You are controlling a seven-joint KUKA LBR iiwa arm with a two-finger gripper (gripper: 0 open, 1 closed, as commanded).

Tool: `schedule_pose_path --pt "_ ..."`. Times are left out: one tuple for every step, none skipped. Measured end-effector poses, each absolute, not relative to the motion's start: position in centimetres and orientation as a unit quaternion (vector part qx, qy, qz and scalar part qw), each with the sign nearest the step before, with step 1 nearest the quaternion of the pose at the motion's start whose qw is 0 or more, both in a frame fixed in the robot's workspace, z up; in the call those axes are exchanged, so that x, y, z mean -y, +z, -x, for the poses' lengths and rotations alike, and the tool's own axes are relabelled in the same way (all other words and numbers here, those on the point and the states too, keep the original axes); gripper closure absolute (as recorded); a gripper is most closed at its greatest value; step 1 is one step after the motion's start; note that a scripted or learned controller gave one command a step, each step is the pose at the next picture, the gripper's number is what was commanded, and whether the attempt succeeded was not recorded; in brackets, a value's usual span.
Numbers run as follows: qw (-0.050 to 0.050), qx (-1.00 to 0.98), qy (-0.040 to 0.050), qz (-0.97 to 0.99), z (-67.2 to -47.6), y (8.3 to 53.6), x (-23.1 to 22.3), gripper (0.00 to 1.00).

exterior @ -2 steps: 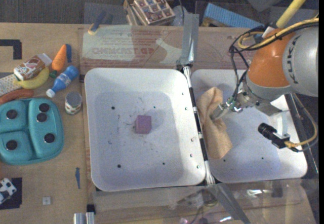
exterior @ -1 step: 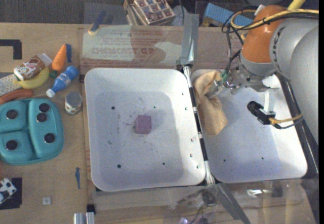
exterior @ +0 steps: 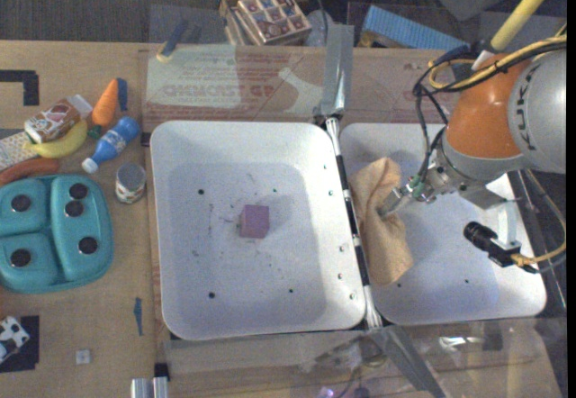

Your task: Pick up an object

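- Tan cloth (exterior: 382, 221) lying crumpled along left wall of right bin (exterior: 468, 297), just beside divider.
- Gripper (exterior: 393, 200) pressing onto cloth's middle, reaching in from right; finger state impossible to tell.
- Purple block (exterior: 254, 221) sitting alone near middle of left bin (exterior: 180, 162), well apart from gripper.

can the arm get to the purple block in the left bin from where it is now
Probably yes. The purple block lies alone on the left bin's floor, nothing over or beside it. The claw is down at the tan cloth in the right bin, so it would have to lift over the low divider first.
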State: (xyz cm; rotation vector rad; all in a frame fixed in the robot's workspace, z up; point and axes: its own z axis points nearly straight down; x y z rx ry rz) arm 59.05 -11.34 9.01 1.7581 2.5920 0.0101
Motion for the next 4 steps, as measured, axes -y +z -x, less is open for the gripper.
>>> schedule_pose_path --pt "0.006 -0.824 0.0023 -0.566 -65.6 9.0 10.7 0.0" --pt "0.006 -0.841 0.0028 -0.54 -60.5 9.0 10.4 0.0" --pt "0.002 -0.792 0.0007 -0.61 -66.9 8.8 10.9 0.0" --pt "0.006 -0.861 0.003 -0.509 -59.9 9.0 10.9 0.0"
